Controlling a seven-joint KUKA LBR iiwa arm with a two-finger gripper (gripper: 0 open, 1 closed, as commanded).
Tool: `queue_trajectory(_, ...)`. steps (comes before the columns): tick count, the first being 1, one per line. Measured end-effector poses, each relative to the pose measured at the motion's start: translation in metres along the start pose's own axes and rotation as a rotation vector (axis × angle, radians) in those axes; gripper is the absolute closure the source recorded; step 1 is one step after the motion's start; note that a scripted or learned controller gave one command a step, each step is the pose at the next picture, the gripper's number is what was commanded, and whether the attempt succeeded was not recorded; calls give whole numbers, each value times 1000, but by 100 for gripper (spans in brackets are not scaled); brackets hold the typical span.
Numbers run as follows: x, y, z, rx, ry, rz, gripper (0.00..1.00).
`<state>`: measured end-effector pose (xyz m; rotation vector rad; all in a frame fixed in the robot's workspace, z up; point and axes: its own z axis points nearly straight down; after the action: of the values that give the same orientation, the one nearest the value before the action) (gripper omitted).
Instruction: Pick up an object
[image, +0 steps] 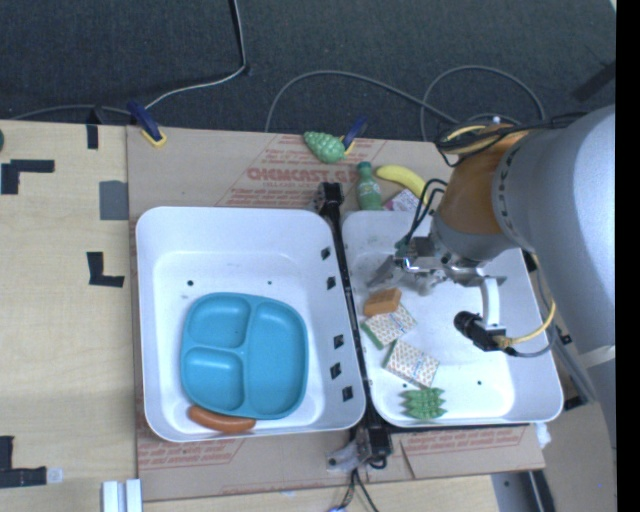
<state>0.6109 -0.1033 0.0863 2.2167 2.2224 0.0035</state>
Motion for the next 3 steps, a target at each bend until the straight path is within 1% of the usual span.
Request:
queue_trajectory(1, 8, -9, 0, -2, -3, 1, 0)
queue_trajectory(2, 7, 11, 0, 2, 0, 2, 0)
queue_trajectory(3, 9, -23, 0, -1, -2, 1, 0)
